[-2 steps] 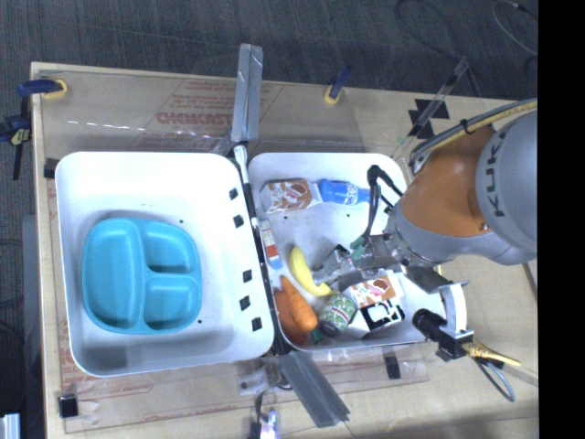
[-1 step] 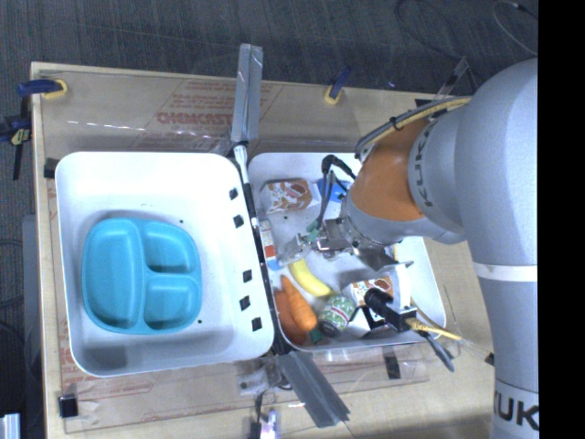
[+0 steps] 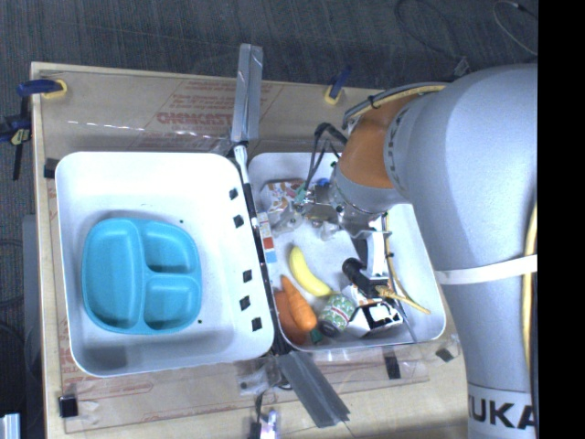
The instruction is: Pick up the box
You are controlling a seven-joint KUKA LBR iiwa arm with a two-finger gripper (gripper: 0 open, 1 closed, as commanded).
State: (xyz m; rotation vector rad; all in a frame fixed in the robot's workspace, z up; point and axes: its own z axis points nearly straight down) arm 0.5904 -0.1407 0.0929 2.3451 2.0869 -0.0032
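White plastic walls crowd the box [image 3: 281, 196] into the right bin's [image 3: 422, 262] far left corner, so a grasp could, I judge, slip against the rim or catch the banana [image 3: 309, 272] nearby. The tool [image 3: 320, 210] hovers just beside the box; its spread I cannot tell.

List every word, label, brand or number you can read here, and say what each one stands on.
"UKA", cut off by the edge: on the arm's base.
Faint red print on the bench board: too blurred to read.
Printed box in the right bin: too small to read.
Green can label: unreadable.
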